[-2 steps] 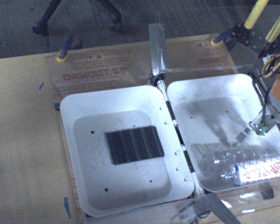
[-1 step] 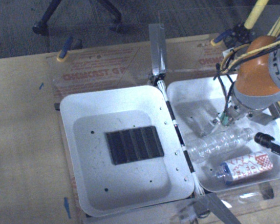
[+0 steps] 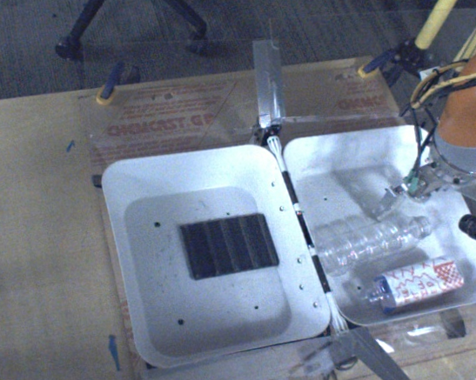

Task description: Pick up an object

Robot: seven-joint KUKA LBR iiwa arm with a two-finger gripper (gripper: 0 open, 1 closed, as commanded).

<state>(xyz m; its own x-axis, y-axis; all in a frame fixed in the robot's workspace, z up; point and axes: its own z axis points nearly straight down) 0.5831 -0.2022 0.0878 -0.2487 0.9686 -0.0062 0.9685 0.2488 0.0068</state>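
The claw [image 3: 409, 187] hangs over the right bin [image 3: 321, 157]; its state cannot be determined. A clear plastic bottle [image 3: 373, 240] lies just below-left of the claw. A red-patterned bottle [image 3: 416, 283] lies farther below it.

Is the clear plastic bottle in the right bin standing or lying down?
Lying down: the clear bottle rests lengthwise across the right bin.

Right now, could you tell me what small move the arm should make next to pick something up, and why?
Probably a short shift toward the clear plastic bottle lying in the right bin: the gripper sits just past its upper right end, and the red-and-white patterned bottle lies farther off.
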